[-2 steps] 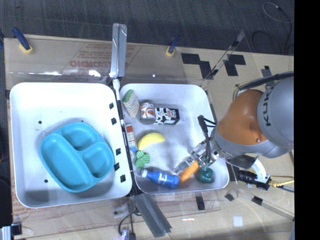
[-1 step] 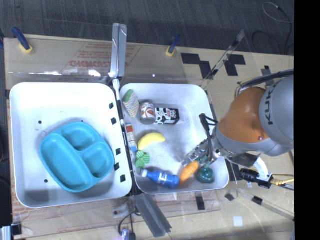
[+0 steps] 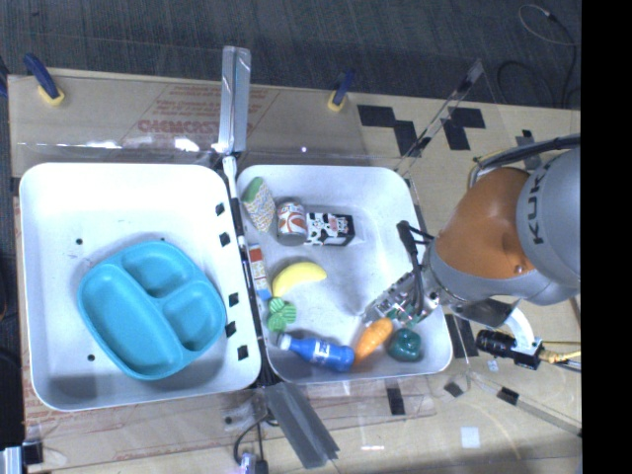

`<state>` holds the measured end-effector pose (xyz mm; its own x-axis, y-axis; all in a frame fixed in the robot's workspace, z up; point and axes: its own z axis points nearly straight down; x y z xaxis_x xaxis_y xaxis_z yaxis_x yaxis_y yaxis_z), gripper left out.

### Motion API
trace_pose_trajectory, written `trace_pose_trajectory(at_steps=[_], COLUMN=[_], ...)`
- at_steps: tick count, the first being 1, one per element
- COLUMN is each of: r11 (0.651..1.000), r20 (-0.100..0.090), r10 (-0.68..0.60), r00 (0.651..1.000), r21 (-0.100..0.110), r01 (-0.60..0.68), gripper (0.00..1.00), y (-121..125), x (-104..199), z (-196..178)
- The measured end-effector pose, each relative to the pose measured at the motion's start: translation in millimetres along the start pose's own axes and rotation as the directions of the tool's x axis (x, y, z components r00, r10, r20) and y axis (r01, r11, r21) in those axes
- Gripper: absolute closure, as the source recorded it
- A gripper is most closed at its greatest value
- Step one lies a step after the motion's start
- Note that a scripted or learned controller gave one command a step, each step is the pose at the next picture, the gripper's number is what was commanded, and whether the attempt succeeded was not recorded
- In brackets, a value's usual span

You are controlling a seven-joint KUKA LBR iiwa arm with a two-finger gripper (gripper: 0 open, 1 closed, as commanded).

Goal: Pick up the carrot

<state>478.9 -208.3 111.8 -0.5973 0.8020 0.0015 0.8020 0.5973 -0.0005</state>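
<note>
The grey arm (image 3: 538,235), its orange band prominent at the right of the frame, is seen bent low over the lower right corner of the right-hand bin (image 3: 415,205), with the gripper (image 3: 395,309) lowered just above and to the right of the carrot (image 3: 372,339). Whether the gripper is spread or closed cannot be told, and nothing is seen held by it. The carrot is shown lying tilted on the bin floor at lower centre-right of the frame, between a blue bottle (image 3: 321,352) on its left and a dark green round object (image 3: 405,345) on its right, close to both. Higher in the same bin, a red and white can (image 3: 290,219) and a black and white carton (image 3: 328,228) are laid side by side, their printing too small to be read; a yellow banana (image 3: 296,276) is seen below them. A blue divided plate (image 3: 150,306) is held in the left-hand bin (image 3: 59,196). Faint red lettering on the cardboard (image 3: 178,117) at upper left cannot be made out.
</note>
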Motion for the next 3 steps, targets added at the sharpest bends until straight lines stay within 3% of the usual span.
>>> trace_pose_trajectory(at_steps=[1, 2, 3], r11=[1.0, 1.0, 1.0], r20=[0.0, 0.0, 0.0], r10=[0.0, -0.005, -0.005], r00=[1.0, 1.0, 1.0], r21=[0.0, 0.0, 0.0], r01=[0.0, 0.005, 0.005], gripper=[0.0, 1.0, 0.0], y=[0.0, 1.0, 1.0], x=[0.0, 0.0, 0.0], z=[0.0, -9.8, -9.8])
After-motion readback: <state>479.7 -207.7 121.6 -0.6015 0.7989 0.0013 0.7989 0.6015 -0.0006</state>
